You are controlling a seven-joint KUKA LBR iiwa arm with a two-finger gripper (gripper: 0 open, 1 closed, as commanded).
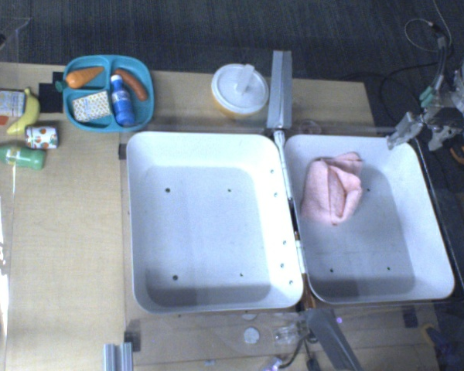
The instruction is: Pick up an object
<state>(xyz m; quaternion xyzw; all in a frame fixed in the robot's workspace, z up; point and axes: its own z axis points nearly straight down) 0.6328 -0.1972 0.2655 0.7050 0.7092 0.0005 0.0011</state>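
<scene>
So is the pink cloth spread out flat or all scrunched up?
Scrunched up. The pink cloth sits in a bunched heap with folds and creases running through it, in the right bin.

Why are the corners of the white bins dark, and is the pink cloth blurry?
In the camera view, the left bin and right bin have soft grey shadows along their near walls; the pink cloth looks slightly soft, its folds still readable; the gripper at the right edge is blurrier.
</scene>
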